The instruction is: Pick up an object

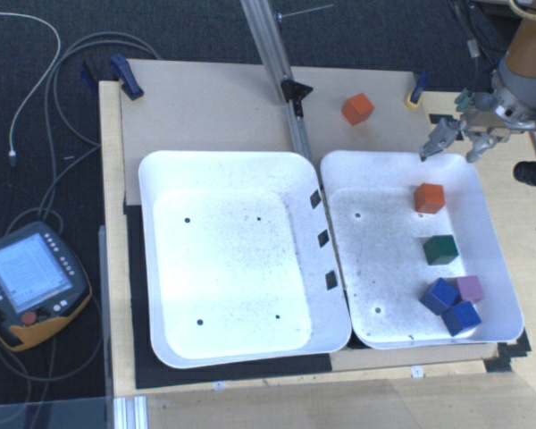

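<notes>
Gripper (pixel 447 146) hangs open and empty above the right bin's (pixel 491 239) far rim, so the approach step is at hand: it must drop onto the orange cube (pixel 429 197) just below.

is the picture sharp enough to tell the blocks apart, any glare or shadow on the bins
Camera view: even, soft light, no hard glare on the right bin or left bin; their white floors look speckled. The orange block, green block and pink block read clearly with faint shadows; the two blue blocks nearly merge. The gripper is slightly soft-edged.
</notes>
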Tool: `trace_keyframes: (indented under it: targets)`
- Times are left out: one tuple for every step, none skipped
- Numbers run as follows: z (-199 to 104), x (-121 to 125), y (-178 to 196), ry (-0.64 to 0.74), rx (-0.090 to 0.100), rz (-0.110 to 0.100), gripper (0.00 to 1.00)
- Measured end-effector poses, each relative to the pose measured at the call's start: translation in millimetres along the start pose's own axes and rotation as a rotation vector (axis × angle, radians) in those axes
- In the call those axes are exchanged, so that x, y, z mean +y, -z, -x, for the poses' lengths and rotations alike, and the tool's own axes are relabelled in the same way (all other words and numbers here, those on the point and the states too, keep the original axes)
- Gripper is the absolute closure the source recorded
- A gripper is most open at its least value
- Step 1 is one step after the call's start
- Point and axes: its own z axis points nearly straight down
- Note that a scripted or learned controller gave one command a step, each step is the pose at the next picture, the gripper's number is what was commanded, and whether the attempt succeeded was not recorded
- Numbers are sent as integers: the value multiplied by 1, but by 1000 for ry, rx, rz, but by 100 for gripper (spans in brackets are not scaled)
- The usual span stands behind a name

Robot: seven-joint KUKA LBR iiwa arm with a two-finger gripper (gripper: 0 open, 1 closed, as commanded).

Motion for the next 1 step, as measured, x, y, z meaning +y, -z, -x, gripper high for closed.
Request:
trace_keyframes:
  targets:
    - [4,-8,-119,-2,3,-8,0]
